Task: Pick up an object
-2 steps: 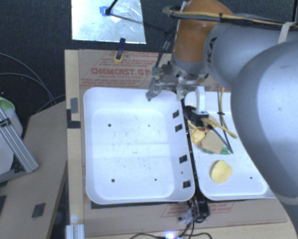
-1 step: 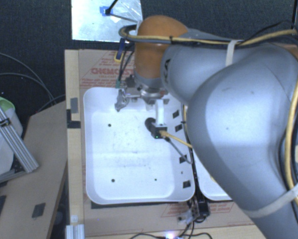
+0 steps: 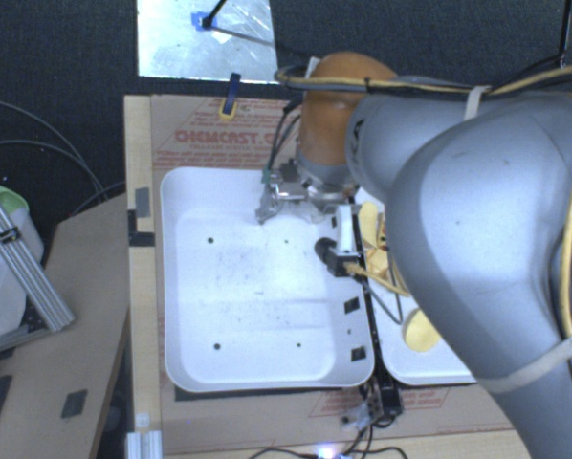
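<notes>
My gripper (image 3: 270,202) hangs over the far right corner of the left white bin (image 3: 176,285), low above its floor, with the grey arm and orange band (image 3: 329,113) reaching in from the right. Nothing shows between the gripper and the bin floor. In the right bin (image 3: 429,375), a yellow curved object (image 3: 421,331) lies near the front, partly under the arm. Another yellowish object (image 3: 373,229) lies further back beside the divider. The arm hides most of the right bin.
Both bins rest on brown cardboard (image 3: 209,134) with red print. A shiny foil sheet (image 3: 205,22) lies at the back, with a blue and yellow clamp (image 3: 231,96) just in front of it. An aluminium frame (image 3: 23,266) stands at the left.
</notes>
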### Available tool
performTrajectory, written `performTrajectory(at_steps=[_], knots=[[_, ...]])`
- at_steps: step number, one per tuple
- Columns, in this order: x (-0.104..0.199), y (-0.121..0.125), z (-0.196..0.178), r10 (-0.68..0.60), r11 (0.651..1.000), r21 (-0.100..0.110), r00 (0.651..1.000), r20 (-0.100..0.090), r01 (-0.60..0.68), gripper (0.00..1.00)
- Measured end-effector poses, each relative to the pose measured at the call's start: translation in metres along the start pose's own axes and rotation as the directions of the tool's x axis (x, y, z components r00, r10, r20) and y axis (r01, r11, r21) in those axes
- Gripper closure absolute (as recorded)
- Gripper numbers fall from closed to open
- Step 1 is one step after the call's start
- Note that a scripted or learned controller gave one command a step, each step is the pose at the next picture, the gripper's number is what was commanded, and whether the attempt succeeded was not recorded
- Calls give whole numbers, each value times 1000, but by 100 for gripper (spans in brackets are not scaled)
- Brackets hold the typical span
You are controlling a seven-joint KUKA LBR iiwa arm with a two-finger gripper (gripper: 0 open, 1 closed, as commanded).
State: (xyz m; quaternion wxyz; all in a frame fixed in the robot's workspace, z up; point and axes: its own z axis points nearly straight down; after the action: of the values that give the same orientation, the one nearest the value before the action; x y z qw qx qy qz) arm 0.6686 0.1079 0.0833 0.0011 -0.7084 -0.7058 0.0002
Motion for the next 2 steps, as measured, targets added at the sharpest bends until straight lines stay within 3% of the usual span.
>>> performTrajectory(at_steps=[1,2], knots=[[4,-60,0,-4,1000,2,1000,1,4,0],[-70,-3,-110,0,1000,-19,1000,4,0,0]])
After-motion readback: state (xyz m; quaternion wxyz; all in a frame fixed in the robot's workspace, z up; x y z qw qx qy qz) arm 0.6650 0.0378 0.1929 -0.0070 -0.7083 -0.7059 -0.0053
